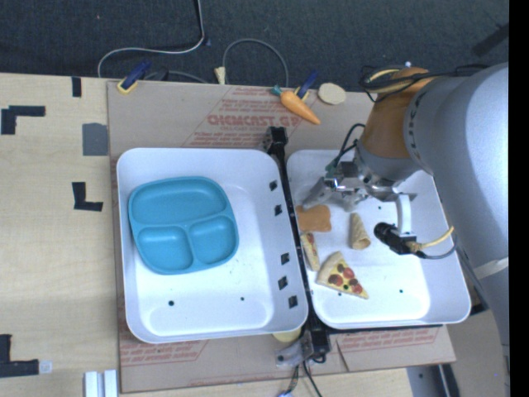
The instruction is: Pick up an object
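The right bin (413, 300) holds several toy foods: a tan toast slice (315, 219), a cone-shaped piece (359, 231), a small roll (309, 250) and a pizza slice (341, 275). My gripper (327, 192) hangs low over the bin's upper left part, just above and right of the toast slice and up-left of the cone. Nothing is visibly held by it. The grey arm with its orange band (388, 131) covers the bin's upper right corner.
A blue divided plate (182, 224) lies in the left bin (207, 317). Behind the bins, on the cardboard, lie a toy carrot (298, 107) and a round beige piece (332, 94). Cables loop at the back. A black divider (285, 222) runs between the bins.
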